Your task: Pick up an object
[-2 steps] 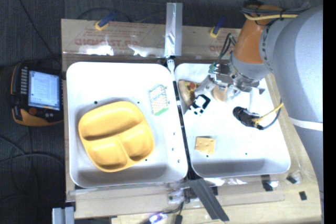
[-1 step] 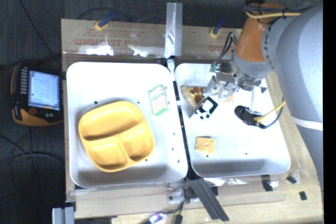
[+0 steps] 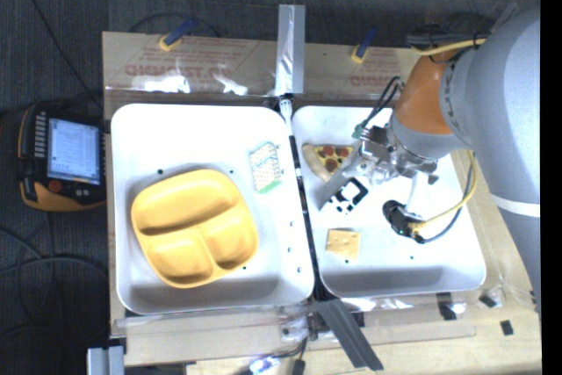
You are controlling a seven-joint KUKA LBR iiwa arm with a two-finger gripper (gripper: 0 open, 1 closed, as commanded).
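A: What is lying in the two bins at this moment?

B: In the left bin (image 3: 123, 189) a yellow divided tray (image 3: 194, 227) is lying, tilted a little, in the lower left part. Near the upper right corner of the same bin a small green and white packet (image 3: 264, 167) is resting, just beside the wall between the bins.

A: And the right bin (image 3: 457, 268)?

B: A toy pizza slice (image 3: 326, 157) is sitting in its upper left part. Below it, near the middle of the frame's lower half, a small tan square like a cracker (image 3: 342, 241) is lying flat, well apart from the slice.

A: Where is the arm?

B: The grey arm (image 3: 514, 101) is coming in from the right of the frame, with the orange band (image 3: 420, 101) above the wrist. The gripper (image 3: 349, 192) is hanging low over the right bin, between the pizza slice and the tan square, just beside the slice.

A: Is it gripping something?

B: I cannot tell; that part is dark and small in this view. A black and yellow cable (image 3: 421, 224) is looping to the right of it.
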